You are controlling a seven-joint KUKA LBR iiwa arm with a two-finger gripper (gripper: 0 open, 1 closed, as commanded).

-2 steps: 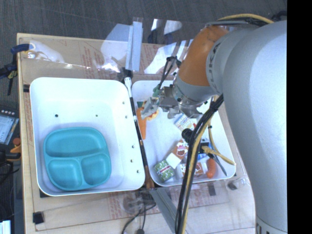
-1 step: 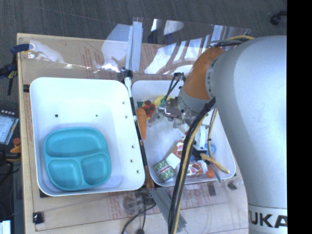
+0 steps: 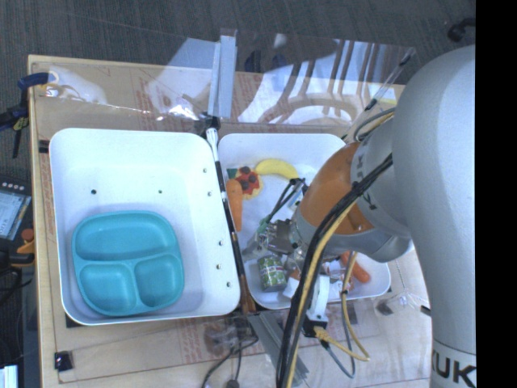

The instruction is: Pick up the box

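The left shallow white bin [image 3: 121, 160] holds a turquoise plastic three-compartment tray [image 3: 127, 262]. The right shallow white bin [image 3: 275, 148] holds a yellow toy banana [image 3: 276, 168], an orange toy carrot [image 3: 234, 200] and a small green-printed box [image 3: 272, 273] near its front edge. The gripper [image 3: 279, 237] hangs just above that box; its grip cannot be told.

The arm [image 3: 380, 192] hides much of the right bin [image 3: 275, 145].

Left bin [image 3: 129, 160] just has a teal divided tray [image 3: 125, 261] sitting toward its front-left corner. Right bin [image 3: 279, 148] is busier: banana [image 3: 276, 168] by the back edge, carrot [image 3: 234, 200] along the left wall, arm [image 3: 355, 200] covering most of the rest.
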